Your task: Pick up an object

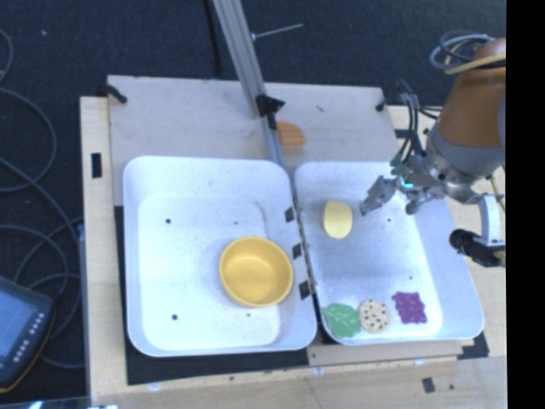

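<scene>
**Nothing lifted yet; gripper over the right bin with bare fingers**

Progress: my read is that the pick has not been made. Every loose thing in view lies on a bin floor. The whole job is left: choose a target, come down on it, close, raise.

Near edge, right bin (pixel 443 254): three small items in a row along the front wall. A green piece (pixel 341 318) sits in the front-left corner. A round cookie (pixel 373 314) is just beside it, and a purple piece (pixel 410 307) just beside that. They lie near one another, and the green piece looks to touch the wall.

Near edge, left bin (pixel 162 228): a yellow bowl (pixel 255 271) sits upright toward the front-right of the floor, close to the divider between the bins. I cannot make out anything inside the bowl.

Middle, right bin: a pale yellow lump (pixel 337 219) lies alone on the floor, well apart from the front row. It is the nearest thing to the gripper and the likeliest target, I judge.

Far right: the gripper (pixel 397 196) hangs above the right bin's back half, to the right of the lump and not touching it. Its fingers stand apart, one pointing toward the lump, and there is nothing between them.

Beyond the bins: an orange thing (pixel 289 135) rests on the bench behind the divider, beside a slanting metal rail (pixel 243 45).
</scene>
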`<state>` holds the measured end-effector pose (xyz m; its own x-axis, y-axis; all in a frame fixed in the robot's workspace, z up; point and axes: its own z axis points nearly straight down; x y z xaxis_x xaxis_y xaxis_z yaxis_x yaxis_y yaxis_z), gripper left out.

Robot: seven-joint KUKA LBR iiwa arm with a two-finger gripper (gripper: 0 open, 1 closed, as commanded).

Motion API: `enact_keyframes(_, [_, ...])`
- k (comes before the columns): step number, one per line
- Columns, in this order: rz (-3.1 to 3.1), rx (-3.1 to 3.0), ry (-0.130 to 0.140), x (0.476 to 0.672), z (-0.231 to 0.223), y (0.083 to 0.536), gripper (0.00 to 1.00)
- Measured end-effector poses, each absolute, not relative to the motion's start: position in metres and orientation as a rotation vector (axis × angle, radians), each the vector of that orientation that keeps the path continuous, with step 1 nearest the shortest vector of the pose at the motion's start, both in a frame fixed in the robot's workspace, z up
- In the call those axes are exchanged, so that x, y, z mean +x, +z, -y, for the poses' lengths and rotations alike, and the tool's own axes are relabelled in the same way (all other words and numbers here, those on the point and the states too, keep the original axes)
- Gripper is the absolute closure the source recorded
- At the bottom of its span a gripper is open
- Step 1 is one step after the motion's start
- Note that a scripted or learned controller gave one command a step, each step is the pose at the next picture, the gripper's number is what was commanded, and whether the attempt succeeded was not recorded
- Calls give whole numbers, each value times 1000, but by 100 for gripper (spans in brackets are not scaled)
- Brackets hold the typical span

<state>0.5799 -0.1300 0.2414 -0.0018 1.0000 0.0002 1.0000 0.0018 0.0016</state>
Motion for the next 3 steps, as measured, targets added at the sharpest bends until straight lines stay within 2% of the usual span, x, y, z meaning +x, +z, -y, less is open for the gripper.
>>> enact_keyframes(1, [-2221, 2224, -7, 587, 132, 182, 0])
enact_keyframes(3, [-2220, 2224, -5, 585, 141, 99, 0])
